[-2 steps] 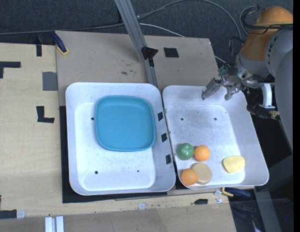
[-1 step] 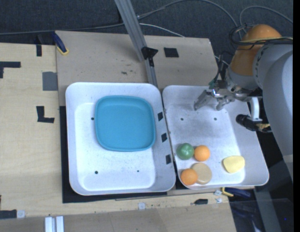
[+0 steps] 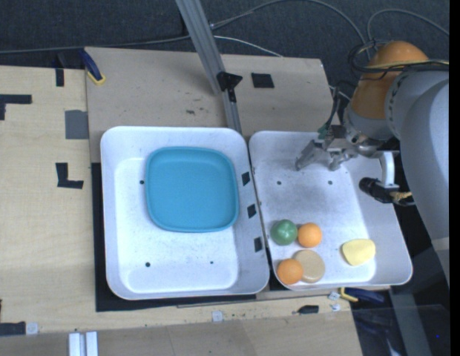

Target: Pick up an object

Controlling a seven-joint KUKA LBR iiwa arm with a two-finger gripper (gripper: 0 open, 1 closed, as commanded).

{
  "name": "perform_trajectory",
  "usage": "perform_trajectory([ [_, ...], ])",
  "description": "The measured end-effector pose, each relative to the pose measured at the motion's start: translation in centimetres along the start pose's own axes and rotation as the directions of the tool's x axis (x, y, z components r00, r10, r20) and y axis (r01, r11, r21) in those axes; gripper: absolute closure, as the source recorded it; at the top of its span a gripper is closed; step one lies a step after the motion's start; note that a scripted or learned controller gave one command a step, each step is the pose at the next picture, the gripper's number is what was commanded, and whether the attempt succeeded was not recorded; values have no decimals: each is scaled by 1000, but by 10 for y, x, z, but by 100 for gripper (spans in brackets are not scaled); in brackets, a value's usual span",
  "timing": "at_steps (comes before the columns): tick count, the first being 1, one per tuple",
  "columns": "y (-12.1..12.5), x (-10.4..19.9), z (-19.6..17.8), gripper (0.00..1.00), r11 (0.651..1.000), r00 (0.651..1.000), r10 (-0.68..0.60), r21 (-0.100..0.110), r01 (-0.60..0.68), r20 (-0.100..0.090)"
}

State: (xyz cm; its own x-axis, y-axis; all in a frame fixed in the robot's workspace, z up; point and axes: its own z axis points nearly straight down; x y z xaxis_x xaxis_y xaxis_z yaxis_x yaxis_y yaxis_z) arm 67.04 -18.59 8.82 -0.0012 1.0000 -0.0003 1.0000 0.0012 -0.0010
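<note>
**Gripper over the bare far half of the right bin**

The two fingers (image 3: 317, 159) are spread apart with nothing between them, their tips slanting down over the speckled floor of the shallow white right bin (image 3: 330, 199), near its far edge. The grey arm with the orange band (image 3: 393, 87) comes in over that bin's right rim. Below the fingers the floor lies open through the bin's middle, so there is free room there on every side but the far wall.

The loose things sit bunched at the near end of the right bin, well apart from the fingers: a small green ball (image 3: 283, 232) just beside an orange ball (image 3: 309, 235), a second orange ball (image 3: 289, 271) touching a tan round disc (image 3: 311, 265), and a pale yellow lump (image 3: 358, 251) near the right wall.

The shallow white left bin (image 3: 126, 221) holds a flat blue square plate with rounded corners (image 3: 191, 188), lying toward its far end. Both bins rest side by side on the pale wooden desk (image 3: 37, 199).
</note>
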Motion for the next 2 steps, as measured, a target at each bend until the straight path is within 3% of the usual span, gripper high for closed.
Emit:
perform_trajectory([
  [1,0,0,-11,100,1000,1000,0,-1,0,0],
  [2,4,-2,-74,100,1000,1000,1,-6,-1,1],
])
